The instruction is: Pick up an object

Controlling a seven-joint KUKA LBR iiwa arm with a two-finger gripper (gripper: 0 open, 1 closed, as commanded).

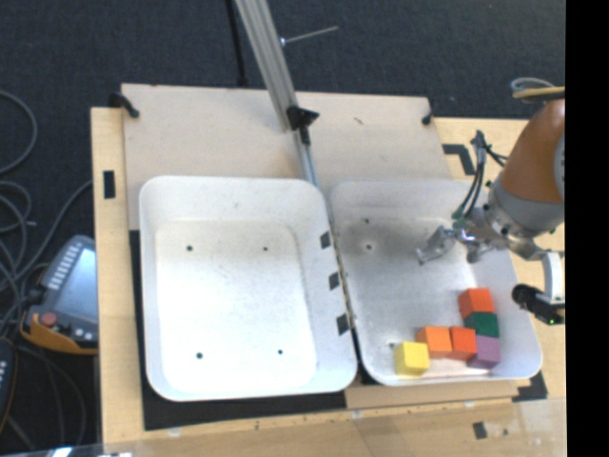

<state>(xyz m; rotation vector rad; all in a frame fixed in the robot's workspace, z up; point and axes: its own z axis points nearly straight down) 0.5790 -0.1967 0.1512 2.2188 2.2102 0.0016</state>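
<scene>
- Dark carpeted floor [428,27] surrounds a pale wooden bench [209,122]; loose cables at 9 o'clock, and a teach pendant [65,288] with an orange edge at about 8 o'clock.
- Aluminium strut [266,50] slants down from 12 o'clock and ends near the seam between the two bins.
- Left white bin [157,208]: bare floor with a few small dark dots.
- Right white bin [381,203]: all the objects sit here, clustered at its 5 o'clock corner.
- KUKA arm [538,160] comes in at 3 o'clock, orange band above a grey wrist.
- Gripper [440,244] hangs over the right bin's middle, pointing toward 9 o'clock, well apart from the cluster. Fingers too small and blurred; I cannot tell whether they are apart or together. Nothing visible between them.
- Blocks, upper to lower: red-orange block [476,302], green block [486,324] touching just below it, orange block [439,338] beside a second orange block [463,341], purple block [487,350] at the wall, yellow block [412,358] at the cluster's 8 o'clock end.
- Pale flat piece [457,369] lies along the rim below them; identity unclear.
- Handling, judged: blocks look small, rigid, light, flat-faced, probably foam or wood, not fragile. Smooth faces may slip if pinched off-centre.
- Best candidate: yellow block. It stands a little clear of its neighbours, so fingers could close on two opposite faces. Packed blocks leave little finger room; the near wall crowds the purple one.
</scene>
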